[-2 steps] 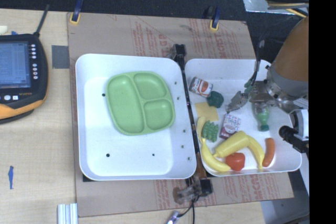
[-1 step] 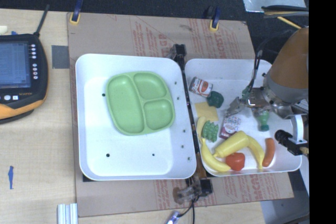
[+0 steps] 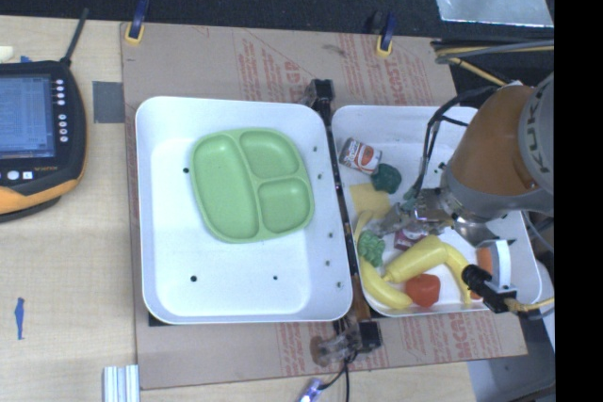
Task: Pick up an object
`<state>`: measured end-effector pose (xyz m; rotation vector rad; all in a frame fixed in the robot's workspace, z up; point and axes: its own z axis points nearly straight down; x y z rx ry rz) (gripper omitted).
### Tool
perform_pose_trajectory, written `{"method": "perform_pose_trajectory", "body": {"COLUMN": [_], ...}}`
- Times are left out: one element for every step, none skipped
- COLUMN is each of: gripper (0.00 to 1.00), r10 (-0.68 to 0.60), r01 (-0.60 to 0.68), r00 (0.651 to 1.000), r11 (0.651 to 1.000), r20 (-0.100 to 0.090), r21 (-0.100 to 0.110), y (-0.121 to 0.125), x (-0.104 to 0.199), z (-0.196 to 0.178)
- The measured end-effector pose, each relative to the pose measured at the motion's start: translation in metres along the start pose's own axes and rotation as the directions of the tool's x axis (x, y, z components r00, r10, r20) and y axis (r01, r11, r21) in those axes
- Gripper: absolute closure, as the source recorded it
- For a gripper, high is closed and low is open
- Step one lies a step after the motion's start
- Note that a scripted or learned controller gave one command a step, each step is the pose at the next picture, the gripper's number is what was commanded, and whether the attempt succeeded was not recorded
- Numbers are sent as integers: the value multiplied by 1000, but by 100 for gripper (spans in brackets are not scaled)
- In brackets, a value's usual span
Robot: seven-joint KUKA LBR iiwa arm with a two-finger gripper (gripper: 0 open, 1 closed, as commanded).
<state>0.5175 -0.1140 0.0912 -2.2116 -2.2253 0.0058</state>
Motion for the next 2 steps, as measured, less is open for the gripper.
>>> {"method": "perform_pose_trajectory", "body": {"gripper": [100, 100], "r10": [-2, 1], "r01": [2, -1], "r00": [1000, 1000], "r11": [1000, 1000], "r20": [1, 0], "r21": [2, -3], "y": [0, 38], "x": [-1, 63], "z": [-10, -101]}}
